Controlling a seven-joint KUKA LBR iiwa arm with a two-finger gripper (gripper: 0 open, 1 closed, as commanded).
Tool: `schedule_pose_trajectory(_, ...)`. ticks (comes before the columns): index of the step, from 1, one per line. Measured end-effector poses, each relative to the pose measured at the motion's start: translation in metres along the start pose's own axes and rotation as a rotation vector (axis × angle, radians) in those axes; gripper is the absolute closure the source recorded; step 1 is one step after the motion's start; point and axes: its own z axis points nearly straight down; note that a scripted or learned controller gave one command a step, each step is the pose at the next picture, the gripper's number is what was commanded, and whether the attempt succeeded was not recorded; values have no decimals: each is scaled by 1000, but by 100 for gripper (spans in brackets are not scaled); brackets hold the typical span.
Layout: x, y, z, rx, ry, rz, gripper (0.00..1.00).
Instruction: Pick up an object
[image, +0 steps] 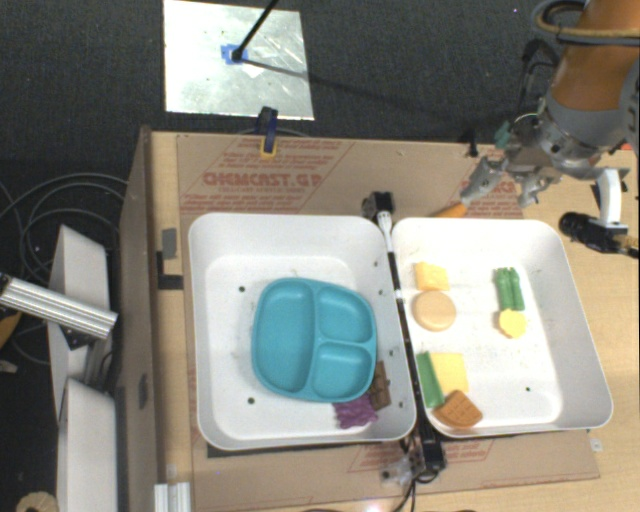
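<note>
your gripper (510, 182) hovers spread open, holding nothing, beyond the right bin (575, 300); pinch the light, stiff green stick (508, 288) across its narrow sides.

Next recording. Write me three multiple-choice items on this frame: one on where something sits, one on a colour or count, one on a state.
1. Where does the divided plate lie?
A. in the left bin
B. in the right bin
C. on the bare bench

2. What colour is that plate?
A. red
B. teal blue
C. black

3. Where is the gripper relative to the right bin?
A. pressed onto the round beige piece
B. raised beyond its far rim
C. inside the left bin

Answers:
1 A, it rests inside the left bin.
2 B, its surface is teal blue.
3 B, it hangs over the cardboard behind the rim, apart from the round beige piece.
</note>
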Motion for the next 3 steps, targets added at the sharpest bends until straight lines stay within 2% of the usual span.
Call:
schedule_pose_trajectory(1,-83,-26,125,12,-1,10,0)
schedule_pose_trajectory(2,-107,-28,200,6,0,4,0)
schedule_pose_trajectory(3,-104,-67,200,5,0,4,0)
